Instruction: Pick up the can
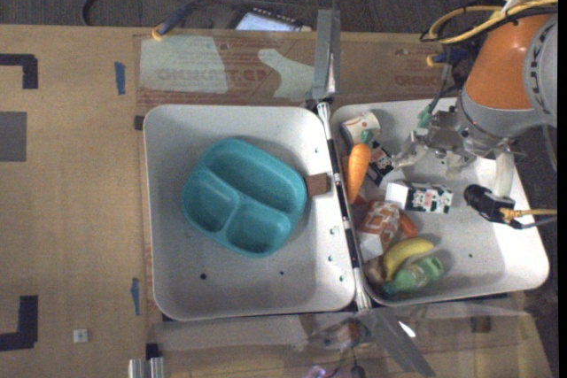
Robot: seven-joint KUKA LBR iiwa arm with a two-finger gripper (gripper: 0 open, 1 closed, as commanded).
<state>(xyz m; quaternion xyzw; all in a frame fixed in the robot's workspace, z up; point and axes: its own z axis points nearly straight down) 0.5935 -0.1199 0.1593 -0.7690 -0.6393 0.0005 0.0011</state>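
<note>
The can [361, 127] is a small, pale cylinder, mostly white, with a reddish-orange patch on the side of its label. It lies tilted rather than standing squarely, its rounded end turned up and toward the tool [436, 148]. The print on the label is too small to read. It sits to the left of the tool and a little farther up the view, apart from it and not touching it. It rests in the far left corner of the right bin [523, 266], close against that bin's left wall. Its lower edge is just beside the top of the carrot [356, 170], which lies farther from the tool's level.
</note>
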